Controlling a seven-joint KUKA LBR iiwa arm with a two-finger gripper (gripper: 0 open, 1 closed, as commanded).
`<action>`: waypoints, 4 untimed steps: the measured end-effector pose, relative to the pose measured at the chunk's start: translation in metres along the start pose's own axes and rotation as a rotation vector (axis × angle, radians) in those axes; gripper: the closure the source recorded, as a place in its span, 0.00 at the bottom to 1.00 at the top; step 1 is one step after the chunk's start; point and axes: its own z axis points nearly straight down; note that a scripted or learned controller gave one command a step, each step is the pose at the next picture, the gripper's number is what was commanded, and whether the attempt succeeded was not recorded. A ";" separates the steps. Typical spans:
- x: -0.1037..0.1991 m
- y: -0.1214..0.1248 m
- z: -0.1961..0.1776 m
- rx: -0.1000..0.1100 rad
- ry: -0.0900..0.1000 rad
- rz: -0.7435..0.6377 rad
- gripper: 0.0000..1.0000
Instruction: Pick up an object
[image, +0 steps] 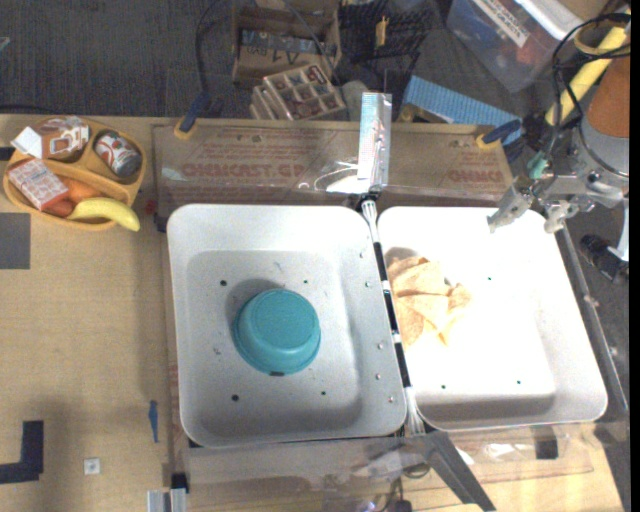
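Observation:
A teal bowl (278, 331) lies upside down in the middle of the left bin (200, 240). A crumpled tan and yellow cloth-like object (424, 298) rests in the right bin (540, 370), against its left wall. My gripper (526, 218) hangs over the right bin's far right corner, well away from the tan object. Its fingers (499, 218) are spread open with nothing between them.
A yellow tray (20, 190) of toy food with a banana (106, 211) sits at the bench's far left. A cardboard wall (260, 160) runs behind both bins. A small blue pen (152, 420) lies left of the left bin. Cables and clutter fill the background.

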 end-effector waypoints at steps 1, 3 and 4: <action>0.021 -0.021 0.115 -0.001 -0.001 -0.030 0.00; 0.028 -0.017 0.164 -0.011 -0.003 -0.235 0.00; 0.059 -0.033 0.163 -0.008 -0.003 -0.293 0.00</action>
